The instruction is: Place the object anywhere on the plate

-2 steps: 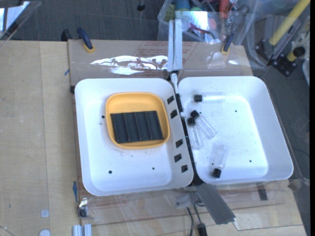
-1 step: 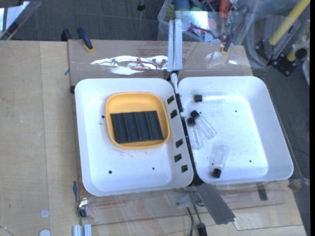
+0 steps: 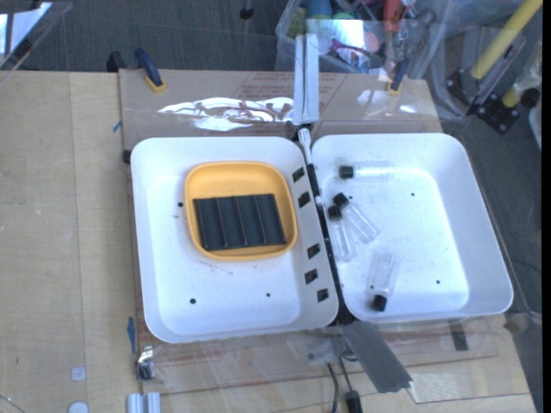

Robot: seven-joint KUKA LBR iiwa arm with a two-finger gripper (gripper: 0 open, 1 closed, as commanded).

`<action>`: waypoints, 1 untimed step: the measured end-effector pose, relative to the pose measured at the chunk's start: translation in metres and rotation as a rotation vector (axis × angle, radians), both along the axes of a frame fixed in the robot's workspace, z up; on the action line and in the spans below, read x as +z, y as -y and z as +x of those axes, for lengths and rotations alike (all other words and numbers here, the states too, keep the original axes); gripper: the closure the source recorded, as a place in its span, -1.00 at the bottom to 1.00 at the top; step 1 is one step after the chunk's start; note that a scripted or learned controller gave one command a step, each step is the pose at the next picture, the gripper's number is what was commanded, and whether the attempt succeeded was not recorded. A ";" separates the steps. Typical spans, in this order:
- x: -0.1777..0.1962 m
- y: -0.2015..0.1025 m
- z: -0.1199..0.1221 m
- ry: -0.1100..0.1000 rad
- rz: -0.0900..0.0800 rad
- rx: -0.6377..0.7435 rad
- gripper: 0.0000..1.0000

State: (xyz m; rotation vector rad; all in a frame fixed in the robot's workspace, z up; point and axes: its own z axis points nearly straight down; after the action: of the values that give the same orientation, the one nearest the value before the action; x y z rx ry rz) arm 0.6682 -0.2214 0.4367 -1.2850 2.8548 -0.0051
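Whether the pincer stands apart or together cannot be told from this overhead frame of the bench, where two shallow white bins sit side by side, their inner rims touching along a seam lined with small black tabs (image 3: 312,249). In the left bin (image 3: 164,256), a yellow plate (image 3: 241,173) with rounded corners lies flat a little above the bin's middle, and a black ridged block (image 3: 239,221), grooved into four strips, rests squarely inside it, covering most of the plate's floor and touching no rim. In the right bin (image 3: 448,231), four clear vials with black caps lie on their sides. One vial (image 3: 368,172) is near the far wall with its cap pointing left. A pair of vials (image 3: 351,227) lie just beside each other close to the seam, caps toward the far side. The fourth vial (image 3: 382,274) lies near the front wall with its cap pointing toward the camera. Which of these items is the task's object cannot be told; only the black block is on the plate, while all four vials are well apart from it, across the seam. Behind the bins, a sheet of brown cardboard (image 3: 215,89) carries a blue clamp (image 3: 152,73) at its left corner, and a clear tub of bright clutter (image 3: 370,11) stands on the floor beyond. A grey metal strip (image 3: 377,361) juts from under the front edge of the bins.
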 end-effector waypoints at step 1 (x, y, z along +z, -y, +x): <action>-0.001 0.000 0.000 -0.001 -0.003 0.395 1.00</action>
State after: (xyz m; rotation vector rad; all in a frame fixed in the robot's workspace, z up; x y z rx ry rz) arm 0.6682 -0.2213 0.4362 -1.8207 2.5483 -0.0051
